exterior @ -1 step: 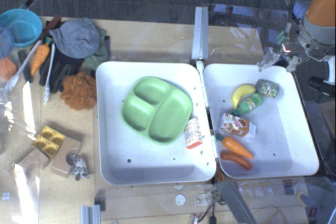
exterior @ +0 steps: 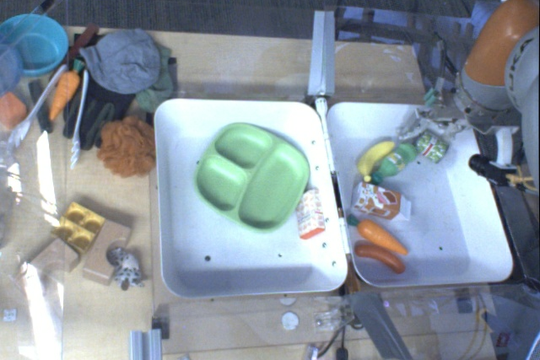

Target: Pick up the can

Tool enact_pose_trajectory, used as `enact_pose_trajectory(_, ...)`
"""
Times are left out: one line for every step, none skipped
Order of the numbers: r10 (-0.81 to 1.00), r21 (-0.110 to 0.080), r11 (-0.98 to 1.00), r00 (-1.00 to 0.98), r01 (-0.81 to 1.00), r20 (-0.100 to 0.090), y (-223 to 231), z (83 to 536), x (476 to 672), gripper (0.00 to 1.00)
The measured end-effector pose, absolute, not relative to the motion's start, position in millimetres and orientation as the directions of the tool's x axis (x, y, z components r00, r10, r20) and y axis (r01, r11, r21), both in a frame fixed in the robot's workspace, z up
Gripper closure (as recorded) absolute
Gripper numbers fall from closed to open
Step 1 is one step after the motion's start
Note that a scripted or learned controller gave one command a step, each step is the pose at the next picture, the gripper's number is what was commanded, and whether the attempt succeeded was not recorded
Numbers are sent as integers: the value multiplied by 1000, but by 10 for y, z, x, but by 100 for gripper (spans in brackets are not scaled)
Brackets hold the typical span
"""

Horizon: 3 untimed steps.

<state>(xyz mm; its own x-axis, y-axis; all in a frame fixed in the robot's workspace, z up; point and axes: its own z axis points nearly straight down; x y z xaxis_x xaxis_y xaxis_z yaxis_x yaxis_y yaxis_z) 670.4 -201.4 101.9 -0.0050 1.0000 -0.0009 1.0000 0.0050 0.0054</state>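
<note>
The can (exterior: 310,213) is small, white with red print. It lies on its side in the left bin (exterior: 181,265), against the right edge of a green divided plate (exterior: 251,174) and close to the bin's right wall. My gripper (exterior: 432,129) is in the right bin (exterior: 472,249), at its back right, far from the can. Its fingers stand open, spread just above the labelled end of a green bottle (exterior: 403,160), with nothing held between them.
The right bin also holds a banana (exterior: 375,156), a printed packet (exterior: 378,201), a carrot (exterior: 381,235) and a sausage (exterior: 379,257). A metal divider (exterior: 321,55) runs between the bins. A blue bowl (exterior: 35,45), cloths and small toys lie on the bench to the left.
</note>
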Motion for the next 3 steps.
enact_pose_trajectory(1000,13,13,-13,1000,-4,-1997,1159,6734,100)
enact_pose_trajectory(1000,13,13,-13,1000,-4,-1995,1159,6734,0)
enact_pose_trajectory(999,5,-39,39,999,3,-2017,865,6325,0)
